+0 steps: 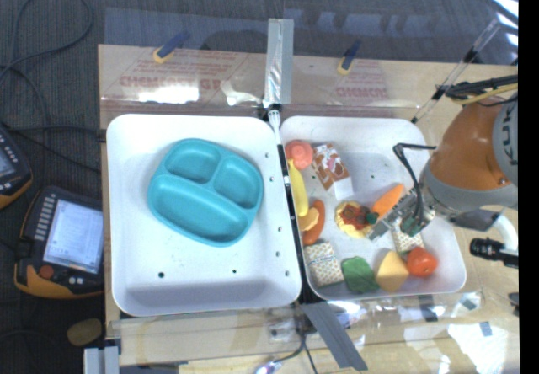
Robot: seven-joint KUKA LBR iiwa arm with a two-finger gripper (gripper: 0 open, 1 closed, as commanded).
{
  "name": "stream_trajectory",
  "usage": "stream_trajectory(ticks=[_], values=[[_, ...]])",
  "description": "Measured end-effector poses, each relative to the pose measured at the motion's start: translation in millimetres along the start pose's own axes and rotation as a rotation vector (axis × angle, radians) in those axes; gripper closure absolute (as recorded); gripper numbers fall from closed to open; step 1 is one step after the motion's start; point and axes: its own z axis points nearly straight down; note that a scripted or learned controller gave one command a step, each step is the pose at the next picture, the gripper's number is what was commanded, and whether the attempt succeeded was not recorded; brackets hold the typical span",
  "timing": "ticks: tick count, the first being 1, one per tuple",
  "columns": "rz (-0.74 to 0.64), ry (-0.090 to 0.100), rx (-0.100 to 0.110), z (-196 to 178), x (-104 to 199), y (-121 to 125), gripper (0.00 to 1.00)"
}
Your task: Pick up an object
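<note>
Our tool [410,214] sits low among the toy food [358,219], grip state unclear to us, nothing visibly lifted.

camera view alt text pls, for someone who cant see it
A grey and orange robot arm reaches from the right, its gripper low among toy foods crowding the right white bin. The left bin holds a teal divided plate.
</note>
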Motion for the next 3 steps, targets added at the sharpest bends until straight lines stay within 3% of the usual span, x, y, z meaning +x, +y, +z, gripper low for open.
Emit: stream_trajectory(ticks=[1, 2, 3], values=[[0.401, -0.001, 0.007, -67.4, 0.8, 32.7, 1.0], [0.508, 0.0, 0.007, -60.0, -9.3, -10.9, 1.0], [0.418, 0.0, 0.006, -44.6, -17.8, -52.2, 1.0]])
